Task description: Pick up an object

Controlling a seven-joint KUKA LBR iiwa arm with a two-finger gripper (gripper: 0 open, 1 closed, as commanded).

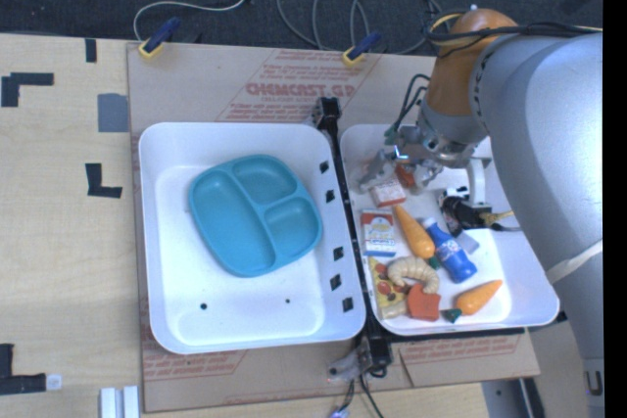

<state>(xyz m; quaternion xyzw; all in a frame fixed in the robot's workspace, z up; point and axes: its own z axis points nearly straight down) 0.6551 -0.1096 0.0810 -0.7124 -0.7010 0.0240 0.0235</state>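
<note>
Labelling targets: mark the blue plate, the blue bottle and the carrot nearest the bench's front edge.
blue plate (255, 213): camera view, centre divider.
blue bottle (451, 253): camera view, mid-body.
carrot (478, 296): camera view, orange body.

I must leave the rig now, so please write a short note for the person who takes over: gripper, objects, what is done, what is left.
Gripper: low in the far end of the right bin; whether it is open or shut cannot be seen, and nothing shows between its fingers.
Objects: small toy foods lie in the right bin, among them a carrot, a blue bottle and a small carton. A blue divided plate lies in the left bin.
Done: no pick is visible.
Left: grasp one object and lift it.
</note>
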